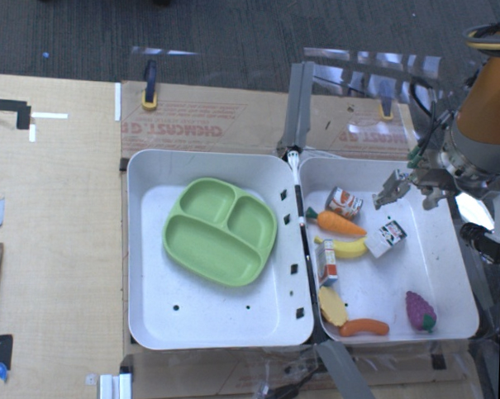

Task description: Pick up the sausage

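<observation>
The sausage [364,328] is a short orange-red link lying flat near the front edge of the right bin [455,245], just right of a yellow food piece [332,306]. My gripper [412,193] hangs over the back right of that bin, far behind the sausage and above a small white carton [386,237]. Its fingers [391,190] are spread apart and open, with nothing between them. The grey arm with its orange band [487,101] comes in from the upper right.
The right bin also holds a red-and-white can [345,201], a carrot [341,223], a banana [348,248], a small box [328,262] and a purple fruit [420,312]. The left bin [146,314] holds a green divided plate [220,231].
</observation>
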Robot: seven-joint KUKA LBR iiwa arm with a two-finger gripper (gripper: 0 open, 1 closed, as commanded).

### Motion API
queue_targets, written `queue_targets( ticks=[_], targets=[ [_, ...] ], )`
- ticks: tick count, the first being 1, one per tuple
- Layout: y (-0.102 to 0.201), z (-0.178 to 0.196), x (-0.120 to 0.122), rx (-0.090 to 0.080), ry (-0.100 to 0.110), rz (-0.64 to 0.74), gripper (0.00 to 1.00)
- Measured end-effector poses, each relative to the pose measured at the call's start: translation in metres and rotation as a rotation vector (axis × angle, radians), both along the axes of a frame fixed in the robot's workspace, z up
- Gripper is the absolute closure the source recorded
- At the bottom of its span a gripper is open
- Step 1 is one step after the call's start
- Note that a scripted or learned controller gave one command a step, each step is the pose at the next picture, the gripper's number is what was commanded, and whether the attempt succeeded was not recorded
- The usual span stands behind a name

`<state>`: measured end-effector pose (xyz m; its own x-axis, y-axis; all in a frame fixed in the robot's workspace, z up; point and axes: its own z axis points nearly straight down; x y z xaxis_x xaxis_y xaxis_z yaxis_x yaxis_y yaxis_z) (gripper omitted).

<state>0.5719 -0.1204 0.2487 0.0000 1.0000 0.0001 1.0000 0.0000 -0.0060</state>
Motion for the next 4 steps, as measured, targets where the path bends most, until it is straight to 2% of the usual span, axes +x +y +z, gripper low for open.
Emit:
queue_targets(
  ticks=[1,2,3,4],
  targets=[
    [0.023,-0.090,-0.049,0.000,0.001,0.019,0.00],
    [0.002,-0.054,-0.034,0.000,-0.003,0.045,0.00],
    [0.026,-0.160,-0.066,0.000,-0.001,-0.062,0.00],
    [-0.007,-0.098,-0.095,0.000,-0.002,-0.009,0.00]
  ],
)
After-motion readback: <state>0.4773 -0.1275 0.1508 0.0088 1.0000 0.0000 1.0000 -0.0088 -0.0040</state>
